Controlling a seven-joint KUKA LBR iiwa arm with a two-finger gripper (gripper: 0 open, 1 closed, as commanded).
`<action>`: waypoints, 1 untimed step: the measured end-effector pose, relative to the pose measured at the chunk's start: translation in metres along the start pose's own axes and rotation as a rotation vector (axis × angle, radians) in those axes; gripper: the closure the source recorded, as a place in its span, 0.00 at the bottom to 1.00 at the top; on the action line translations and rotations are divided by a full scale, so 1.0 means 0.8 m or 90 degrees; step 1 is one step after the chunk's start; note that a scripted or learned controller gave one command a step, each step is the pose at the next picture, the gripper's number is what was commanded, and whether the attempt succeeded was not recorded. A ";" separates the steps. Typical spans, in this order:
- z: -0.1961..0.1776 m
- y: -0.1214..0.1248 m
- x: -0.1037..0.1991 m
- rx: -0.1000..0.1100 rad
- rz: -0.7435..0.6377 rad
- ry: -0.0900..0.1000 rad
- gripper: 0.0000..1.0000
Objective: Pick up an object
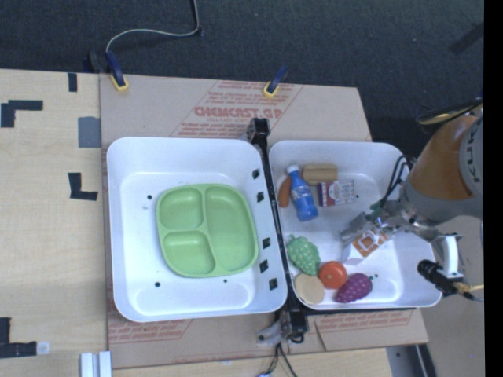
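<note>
**Gripper low in the right bin, approach step under way**

The gripper (363, 228) sits low in the right bin (393, 154), its metal fingers over or against a small orange-and-white packet (369, 244). Whether the fingers are spread, closed or clasping the packet cannot be told from this slant; nothing is clearly seen between them. So, as a judgement, the pick is at the reach-and-close stage, with nothing lifted yet.

The next move seems to call for a firm closing on one item, most likely the packet just beneath the fingers, and then a straight lift clear of the bin wall.

Outward from the gripper, the right bin holds:
- one red-and-white carton (339, 192), just up and left of the fingers
- one tan cylinder (320, 173) beside it
- one blue bottle (302, 195)
- one orange piece (283, 194), partly hidden by the bottle
- one green bumpy fruit (303, 254)
- one red tomato (332, 273)
- one purple grape bunch (354, 287)
- one pale round piece (310, 289)

The left bin (126, 163) holds one green divided plate (207, 230) with three compartments.

Above the wrist rises the grey arm (448, 171) with its orange band.
</note>
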State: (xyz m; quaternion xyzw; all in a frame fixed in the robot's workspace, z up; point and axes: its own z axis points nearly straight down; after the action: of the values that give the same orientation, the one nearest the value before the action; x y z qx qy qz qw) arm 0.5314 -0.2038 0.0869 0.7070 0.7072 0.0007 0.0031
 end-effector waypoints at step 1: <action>-0.012 0.001 -0.001 -0.002 0.000 -0.002 1.00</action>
State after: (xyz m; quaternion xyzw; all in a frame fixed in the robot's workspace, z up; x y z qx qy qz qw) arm 0.5321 -0.2043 0.0969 0.7070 0.7072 0.0007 0.0048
